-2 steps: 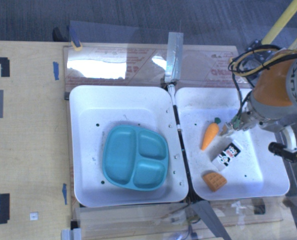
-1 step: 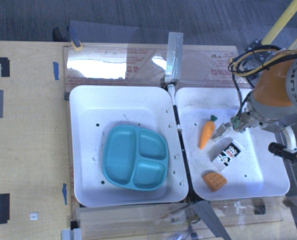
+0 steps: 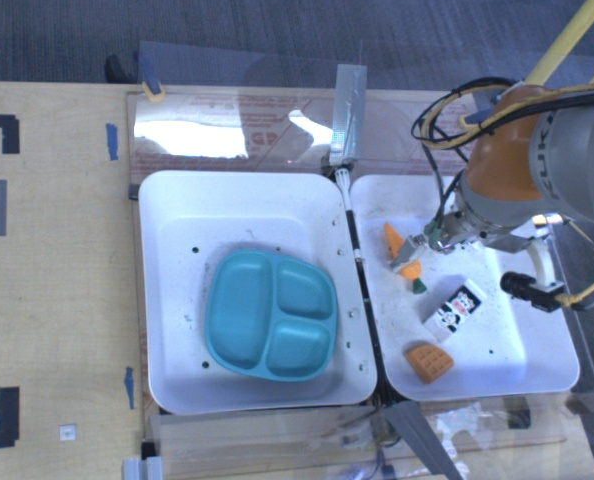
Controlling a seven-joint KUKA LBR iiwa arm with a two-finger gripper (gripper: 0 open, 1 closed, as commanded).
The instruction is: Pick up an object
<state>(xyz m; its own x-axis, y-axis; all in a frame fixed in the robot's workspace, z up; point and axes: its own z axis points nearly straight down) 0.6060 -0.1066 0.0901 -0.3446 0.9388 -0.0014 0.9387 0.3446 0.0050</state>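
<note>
In the right bin (image 3: 537, 368) lie an orange wedge (image 3: 391, 239), a small orange piece with a green end (image 3: 413, 273), a black-and-white toy (image 3: 456, 308) and a tan waffle-like piece (image 3: 429, 361). My gripper (image 3: 421, 244) hangs low over the bin's upper left part, right beside the orange wedge and just above the orange-and-green piece. The grey arm with its orange band (image 3: 502, 163) reaches in from the right and hides the bin's upper right corner.
The left bin (image 3: 167, 218) holds a teal divided plate (image 3: 271, 313). A metal divider (image 3: 348, 128) stands behind the seam between the bins. Cables (image 3: 447, 118) loop around the wrist. A black knob (image 3: 522, 288) juts from the arm over the right bin.
</note>
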